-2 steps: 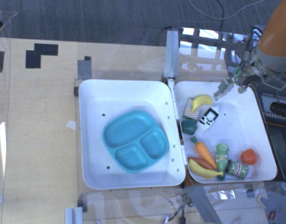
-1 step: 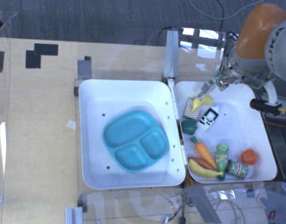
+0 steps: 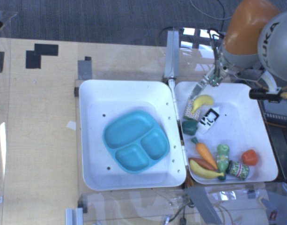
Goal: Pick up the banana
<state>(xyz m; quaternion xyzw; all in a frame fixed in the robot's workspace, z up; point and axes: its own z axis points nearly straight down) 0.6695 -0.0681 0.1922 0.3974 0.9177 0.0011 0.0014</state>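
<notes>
At the bottom of the frame, one banana [image 3: 202, 171] is lying in the right bin [image 3: 269, 153], just beside a carrot [image 3: 205, 153]. Higher up in that bin, a second banana [image 3: 202, 101] is sitting on the bin floor too. So no banana is getting lifted yet, and the picking up is all left to do. The gripper [image 3: 195, 93] is hanging close by the upper banana, maybe touching it. I cannot tell if it is open or closed.

1. Blue three-compartment plastic tray [image 3: 136, 146], lying in the left shallow white bin [image 3: 94, 125].
2. Orange carrot [image 3: 205, 154], green bottle [image 3: 222, 155] and red tomato [image 3: 249, 157], in the right shallow white bin [image 3: 246, 107].
</notes>
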